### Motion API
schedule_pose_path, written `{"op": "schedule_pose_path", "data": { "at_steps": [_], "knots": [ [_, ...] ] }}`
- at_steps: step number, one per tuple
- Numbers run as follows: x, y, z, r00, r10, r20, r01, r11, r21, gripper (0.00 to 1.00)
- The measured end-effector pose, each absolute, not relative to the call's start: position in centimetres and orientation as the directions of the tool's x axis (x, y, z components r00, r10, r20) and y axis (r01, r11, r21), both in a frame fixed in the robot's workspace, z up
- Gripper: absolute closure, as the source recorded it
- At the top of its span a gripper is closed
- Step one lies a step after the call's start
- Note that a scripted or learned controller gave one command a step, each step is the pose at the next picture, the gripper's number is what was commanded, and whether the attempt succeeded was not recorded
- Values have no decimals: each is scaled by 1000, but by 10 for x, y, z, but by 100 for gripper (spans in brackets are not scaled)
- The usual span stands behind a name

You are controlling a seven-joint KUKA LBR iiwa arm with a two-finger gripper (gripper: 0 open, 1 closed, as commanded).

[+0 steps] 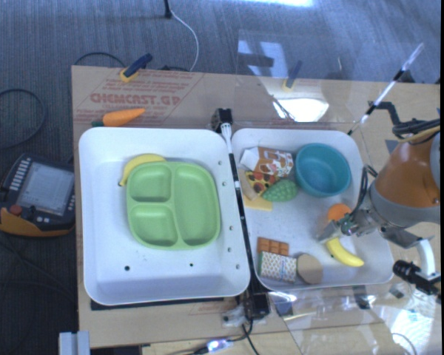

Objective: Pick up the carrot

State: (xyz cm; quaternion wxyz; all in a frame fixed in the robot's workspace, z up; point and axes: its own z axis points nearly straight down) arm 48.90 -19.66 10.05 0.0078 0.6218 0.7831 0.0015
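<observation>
An orange carrot [123, 116] lies on the brown board behind the left bin, outside both bins. A second small orange thing [339, 212] sits in the right bin [370, 191], below the teal bowl; I cannot tell what it is. My gripper [333, 231] hangs low in the right bin's right half, just below and touching or nearly touching that orange thing, with a yellow banana [345, 253] just under it. The gripper is far from the carrot on the board.
The right bin also holds a teal bowl [323, 168], a patterned box [268, 167], a green item [281, 191], a cracker-like box [275, 257] and a brown round piece [308, 268]. In the left bin [96, 220], a green divided plate [172, 204] lies partly over a banana [137, 165].
</observation>
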Motion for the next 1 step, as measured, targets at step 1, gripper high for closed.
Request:
{"op": "schedule_pose_path", "data": {
  "at_steps": [1],
  "knots": [
    [488,-197,100,-226,974,-9,974,226,11,0]
  ]
}}
